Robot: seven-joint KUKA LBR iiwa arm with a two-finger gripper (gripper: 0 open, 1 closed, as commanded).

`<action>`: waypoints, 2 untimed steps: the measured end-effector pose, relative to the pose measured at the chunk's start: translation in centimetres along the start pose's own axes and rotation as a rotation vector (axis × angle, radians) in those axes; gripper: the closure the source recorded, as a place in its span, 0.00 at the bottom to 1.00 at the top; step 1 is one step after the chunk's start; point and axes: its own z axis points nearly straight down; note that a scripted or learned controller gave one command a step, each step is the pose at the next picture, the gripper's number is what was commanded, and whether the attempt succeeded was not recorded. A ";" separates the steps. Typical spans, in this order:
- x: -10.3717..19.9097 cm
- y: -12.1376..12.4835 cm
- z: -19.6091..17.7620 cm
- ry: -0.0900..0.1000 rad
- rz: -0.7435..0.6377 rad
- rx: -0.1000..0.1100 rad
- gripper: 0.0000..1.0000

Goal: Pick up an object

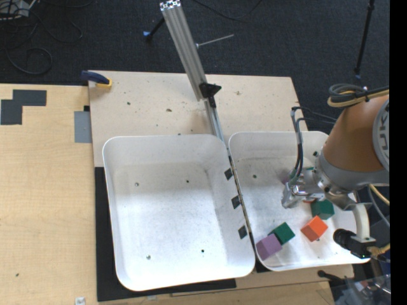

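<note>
- Candidates: the right bin [267, 146] holds four blocks in its near right part. You have a purple block [268, 245] at the near edge, a green block [283, 233] touching it on the right-far side, an orange block [313, 229] further right, and a darker green block [324, 209] just beyond the orange one.
- All four appear to rest on the bin floor. None looks lifted.
- Gripper [294, 194]: low over the right bin, just left of the dark green block and far of the purple/green pair. The metal tip is small and blurred; you cannot tell from here whether it is spread or closed.
- Nothing visible between its tips, so do not log a grasp.
- Arm [356, 142]: the orange band and grey wrist cover the right side of that bin; part of the dark green block is hidden under the wrist.
- Left bin [127, 170]: white floor with dark specks.
- A slanted metal rail [187, 53] runs from the far side down to the divide between the bins.
- Progress, as judgement: the approach stage looks reached, the pick itself not done. Left to do: settle on one block, close on it, raise it clear of the floor.
- Nearest target appears to be the dark green block; the touching purple/green pair looks harder to separate.
</note>
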 end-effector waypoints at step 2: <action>-0.2 -0.2 -11.5 -0.001 0.001 -0.001 1.00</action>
